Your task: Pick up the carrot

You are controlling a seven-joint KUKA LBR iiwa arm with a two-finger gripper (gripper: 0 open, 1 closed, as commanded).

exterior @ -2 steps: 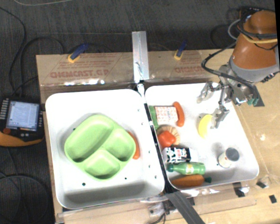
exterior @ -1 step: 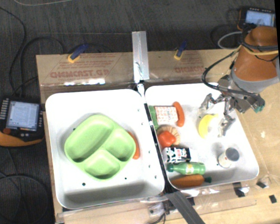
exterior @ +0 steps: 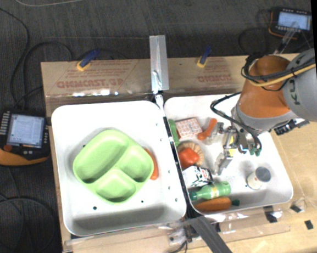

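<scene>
Carrot (exterior: 214, 204) lying at right bin's (exterior: 280, 167) front edge, touching green bottle (exterior: 209, 191) just behind; gripper (exterior: 227, 153) poised mid-bin, fingers' spread impossible to tell, near tomato (exterior: 188, 157) and red-patterned box (exterior: 188, 128).

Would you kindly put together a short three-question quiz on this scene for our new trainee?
1. True or false: the carrot lies in the left bin.
2. Which object lies right beside the carrot? A) green bottle B) green tray C) small can
3. Fill in: the gripper hangs over the ___ bin.

Key: 1 false, it lies at the near edge of the right bin; 2 A; 3 right.
</scene>
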